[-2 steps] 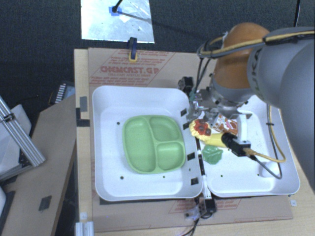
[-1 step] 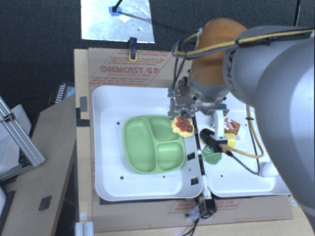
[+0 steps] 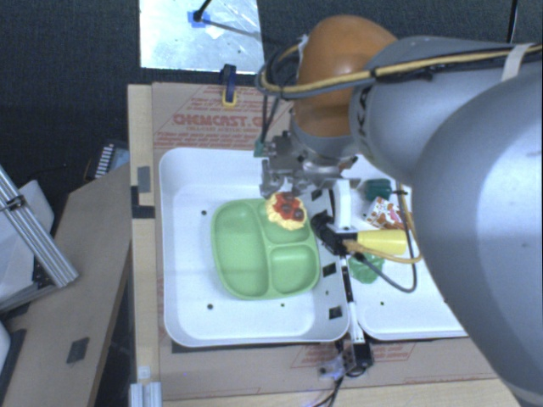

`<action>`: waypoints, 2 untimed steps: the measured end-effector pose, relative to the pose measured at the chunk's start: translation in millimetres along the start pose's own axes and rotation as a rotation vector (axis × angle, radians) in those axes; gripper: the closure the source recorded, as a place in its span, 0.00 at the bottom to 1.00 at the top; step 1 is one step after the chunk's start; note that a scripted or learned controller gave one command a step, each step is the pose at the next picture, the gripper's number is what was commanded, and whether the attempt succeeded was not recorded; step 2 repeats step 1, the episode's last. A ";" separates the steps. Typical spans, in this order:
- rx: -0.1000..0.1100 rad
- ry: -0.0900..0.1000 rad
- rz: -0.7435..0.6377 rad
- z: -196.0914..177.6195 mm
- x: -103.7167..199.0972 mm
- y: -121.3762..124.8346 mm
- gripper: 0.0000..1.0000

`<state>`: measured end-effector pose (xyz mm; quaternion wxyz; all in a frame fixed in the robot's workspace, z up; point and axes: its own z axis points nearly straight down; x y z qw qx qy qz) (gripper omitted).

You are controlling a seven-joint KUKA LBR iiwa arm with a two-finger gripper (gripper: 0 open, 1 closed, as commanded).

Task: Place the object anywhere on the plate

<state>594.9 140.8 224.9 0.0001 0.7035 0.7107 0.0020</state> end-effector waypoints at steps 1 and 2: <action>0.002 -0.002 0.005 0.9 -3.9 -0.1 0.00; 0.002 -0.002 0.005 0.9 -3.9 -0.1 0.00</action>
